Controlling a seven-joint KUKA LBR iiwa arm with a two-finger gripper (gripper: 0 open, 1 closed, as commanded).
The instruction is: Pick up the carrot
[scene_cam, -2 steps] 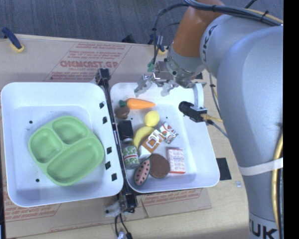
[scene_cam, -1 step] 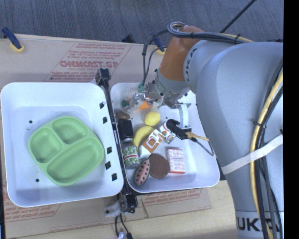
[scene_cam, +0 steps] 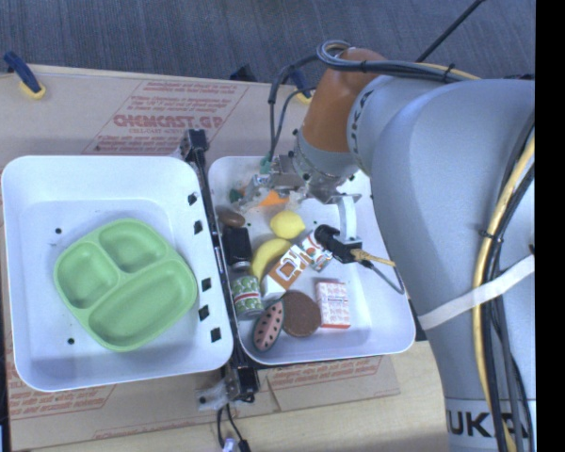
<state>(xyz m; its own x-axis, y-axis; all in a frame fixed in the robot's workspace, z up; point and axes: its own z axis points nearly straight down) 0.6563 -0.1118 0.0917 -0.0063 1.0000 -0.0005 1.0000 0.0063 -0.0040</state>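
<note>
Two white bins w/ a black divider [scene_cam: 207, 243] between them. Left of the divider, the left bin [scene_cam: 28, 196] holds a green compartment plate [scene_cam: 124, 282]. Right of the divider, the right bin [scene_cam: 391, 323] is crowded: lemon [scene_cam: 287, 224], banana [scene_cam: 268, 255], small can [scene_cam: 247, 293], brown cookie [scene_cam: 302, 314], red-white packet [scene_cam: 333, 303], snack box [scene_cam: 298, 262]. Carrot [scene_cam: 274, 197] lies toward the bin's far end, just right of the divider, touching the gripper [scene_cam: 281, 182]. Can't tell finger spread; too cluttered.
</note>
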